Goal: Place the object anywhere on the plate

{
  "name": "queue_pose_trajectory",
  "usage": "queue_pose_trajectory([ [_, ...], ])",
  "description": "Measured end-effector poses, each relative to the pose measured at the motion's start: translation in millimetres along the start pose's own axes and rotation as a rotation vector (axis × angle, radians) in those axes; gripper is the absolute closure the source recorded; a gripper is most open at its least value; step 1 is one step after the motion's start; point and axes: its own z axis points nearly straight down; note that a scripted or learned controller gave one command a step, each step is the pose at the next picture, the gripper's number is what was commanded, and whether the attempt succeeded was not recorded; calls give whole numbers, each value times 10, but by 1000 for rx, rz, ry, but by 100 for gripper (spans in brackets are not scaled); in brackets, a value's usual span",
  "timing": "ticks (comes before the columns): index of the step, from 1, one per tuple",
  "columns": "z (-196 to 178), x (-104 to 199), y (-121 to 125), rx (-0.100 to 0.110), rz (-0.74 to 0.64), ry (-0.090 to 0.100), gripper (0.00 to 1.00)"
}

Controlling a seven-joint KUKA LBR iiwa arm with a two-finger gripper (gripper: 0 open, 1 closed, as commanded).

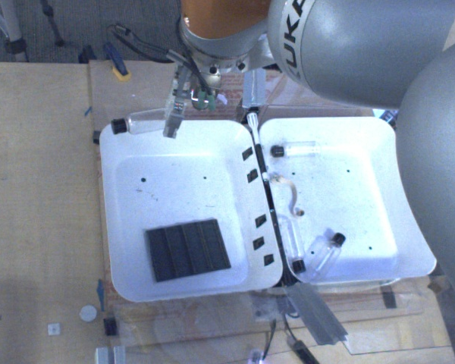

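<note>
1. The left bin point(136, 173) holds a dark ribbed rectangular plate point(187, 249), lying flat in the near part of the bin, slightly skewed.
2. Above the far rim of the left bin hangs the gripper point(210, 111). Its two fingers point(172, 118) stand spread well apart, one over the bin's far edge, the other over the seam between the bins. Nothing sits between them.
3. The right bin point(364, 165) holds several clear plastic pieces. A clear bottle with a black cap point(324, 250) lies tilted near the front, well apart from the gripper and across the seam from the plate.
4. The grey arm point(364, 36) fills the upper right.
</note>
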Motion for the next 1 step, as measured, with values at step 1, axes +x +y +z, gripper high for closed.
queue_pose_trajectory([
  [1,211,-56,-311,2,-146,5,100],
])
